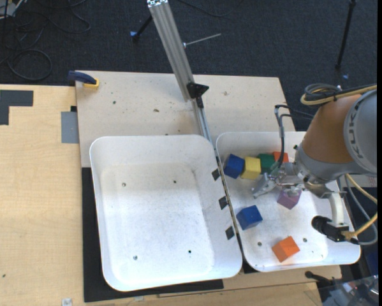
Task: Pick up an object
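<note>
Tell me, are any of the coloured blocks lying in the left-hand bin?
No, the blocks, such as the orange block, all lie in the right-hand bin.

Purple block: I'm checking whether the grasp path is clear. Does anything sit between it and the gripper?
Nothing visible does. The gripper hangs just left of the purple block; the yellow block and blue block lie off to the sides.

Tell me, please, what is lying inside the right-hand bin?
The right-hand bin holds two blue cubes, a yellow cube, a green block, a purple cube and an orange cube. The arm covers its far right corner.
</note>
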Controlling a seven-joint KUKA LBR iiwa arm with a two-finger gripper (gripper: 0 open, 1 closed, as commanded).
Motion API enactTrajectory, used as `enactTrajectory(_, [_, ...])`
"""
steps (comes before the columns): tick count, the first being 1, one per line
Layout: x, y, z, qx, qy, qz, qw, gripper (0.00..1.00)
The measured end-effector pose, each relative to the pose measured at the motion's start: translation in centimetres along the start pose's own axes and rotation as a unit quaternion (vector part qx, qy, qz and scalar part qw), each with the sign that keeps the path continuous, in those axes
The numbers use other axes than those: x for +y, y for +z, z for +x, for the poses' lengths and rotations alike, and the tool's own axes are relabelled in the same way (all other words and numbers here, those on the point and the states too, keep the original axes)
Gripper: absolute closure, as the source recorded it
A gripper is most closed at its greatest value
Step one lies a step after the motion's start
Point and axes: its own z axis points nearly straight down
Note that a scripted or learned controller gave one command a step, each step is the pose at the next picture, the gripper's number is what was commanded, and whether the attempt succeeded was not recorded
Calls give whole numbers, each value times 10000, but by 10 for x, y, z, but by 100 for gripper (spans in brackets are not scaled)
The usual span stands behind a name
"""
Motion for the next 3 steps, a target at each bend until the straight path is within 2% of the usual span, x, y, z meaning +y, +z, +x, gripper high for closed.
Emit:
enactTrajectory(1, [0,-12,-1,13,31,-3,10000,100])
enactTrajectory(3, [1,-137,-7,22,-17,3,10000,100])
